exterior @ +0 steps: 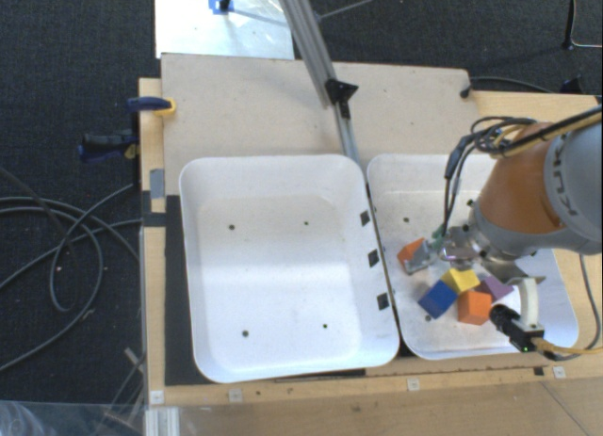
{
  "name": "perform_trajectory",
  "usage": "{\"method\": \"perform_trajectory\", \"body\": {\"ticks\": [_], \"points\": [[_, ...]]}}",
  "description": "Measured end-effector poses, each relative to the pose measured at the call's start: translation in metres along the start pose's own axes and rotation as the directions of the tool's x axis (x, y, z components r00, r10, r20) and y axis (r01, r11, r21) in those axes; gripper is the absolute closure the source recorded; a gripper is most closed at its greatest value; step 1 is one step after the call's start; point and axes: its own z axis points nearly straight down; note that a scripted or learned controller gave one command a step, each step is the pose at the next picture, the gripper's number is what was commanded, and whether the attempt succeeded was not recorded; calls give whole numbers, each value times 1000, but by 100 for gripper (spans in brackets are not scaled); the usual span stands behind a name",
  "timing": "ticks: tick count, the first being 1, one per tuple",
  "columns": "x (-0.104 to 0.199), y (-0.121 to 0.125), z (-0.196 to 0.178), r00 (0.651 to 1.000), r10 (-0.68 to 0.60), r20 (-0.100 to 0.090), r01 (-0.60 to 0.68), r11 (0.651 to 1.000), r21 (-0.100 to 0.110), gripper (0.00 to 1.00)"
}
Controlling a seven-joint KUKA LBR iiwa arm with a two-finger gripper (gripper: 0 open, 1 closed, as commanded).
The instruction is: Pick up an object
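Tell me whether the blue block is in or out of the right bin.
In. The blue block lies on the right bin's floor, inside its rim.

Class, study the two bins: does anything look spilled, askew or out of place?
Nothing stands out. The blocks, orange, blue, yellow, a second orange and purple, lie clustered inside the right bin, none spilled over its rim.

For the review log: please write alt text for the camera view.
The grey and orange arm reaches into the right bin, its pincer low beside an orange block. Blue, yellow, orange and purple blocks cluster nearby.
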Motion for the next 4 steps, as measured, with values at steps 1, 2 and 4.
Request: {"method": "perform_trajectory", "body": {"ticks": [1,2,4], "points": [[-8,-9,6,1000,-5,4,5,1000,-16,0],[-9,-10,7,1000,-4,4,4,1000,-18,0],[-9,-11,7,1000,-5,5,5,1000,-22,0]]}}
